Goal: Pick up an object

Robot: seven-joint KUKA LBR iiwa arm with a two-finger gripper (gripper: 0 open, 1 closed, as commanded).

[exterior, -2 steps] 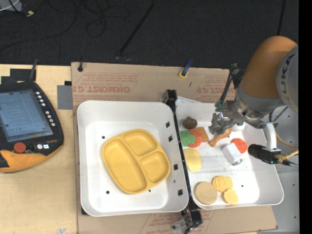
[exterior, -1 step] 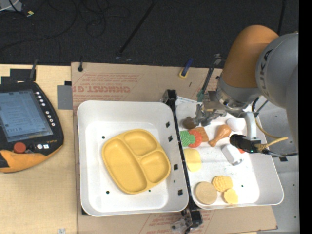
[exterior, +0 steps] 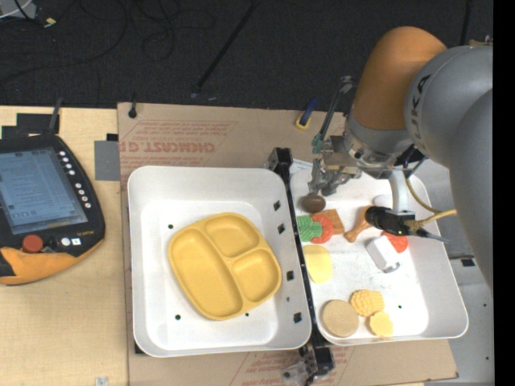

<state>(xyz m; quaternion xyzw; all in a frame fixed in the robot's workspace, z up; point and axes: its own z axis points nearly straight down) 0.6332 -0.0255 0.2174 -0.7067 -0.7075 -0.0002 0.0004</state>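
Gripper (exterior: 320,185) hung directly over a small brown object (exterior: 312,203), its tips almost touching it, though whether they were spread or closed could not be told.

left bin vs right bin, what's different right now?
The left bin holds one large yellow divided plate; the right bin holds many small items, among them a waffle-patterned yellow piece and a tan disc. The gripper hangs over the right bin, not the left bin. Both are shallow, white, side by side.
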